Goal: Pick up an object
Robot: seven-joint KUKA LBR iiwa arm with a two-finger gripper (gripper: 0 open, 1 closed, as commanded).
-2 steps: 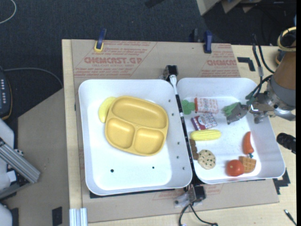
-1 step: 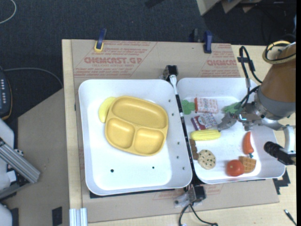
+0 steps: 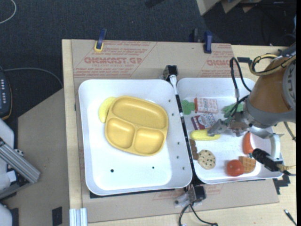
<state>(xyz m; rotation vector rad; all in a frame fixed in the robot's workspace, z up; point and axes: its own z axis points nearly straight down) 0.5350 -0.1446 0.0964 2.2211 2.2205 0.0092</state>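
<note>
Reaching in from the right, the gripper (image 3: 220, 126) sits low in the right bin (image 3: 221, 177), its grey fingers (image 3: 217, 127) pointing left; whether they are spread or closed cannot be told from this angle. Behind it the arm (image 3: 268, 95) rises to the right, with the orange band broad above the grey wrist and dark cables looping over it.

Just beside the fingertips, on their near left side, lies a small yellow corn cob (image 3: 203, 135), possibly touching them. Its long axis runs left to right, roughly in line with the fingers. A red-and-white packet (image 3: 206, 105) and a green piece (image 3: 188, 107) lie farther back, a second packet (image 3: 201, 121) just left of the gripper. Nearer the front are a cookie (image 3: 206, 159), a red tomato (image 3: 234, 167), a waffle piece (image 3: 248, 164) and an orange piece (image 3: 247, 143) partly under the wrist.

The left bin (image 3: 94, 173) holds a yellow divided plate (image 3: 136, 125), with a yellow banana (image 3: 104, 108) tucked at its far left edge.
</note>
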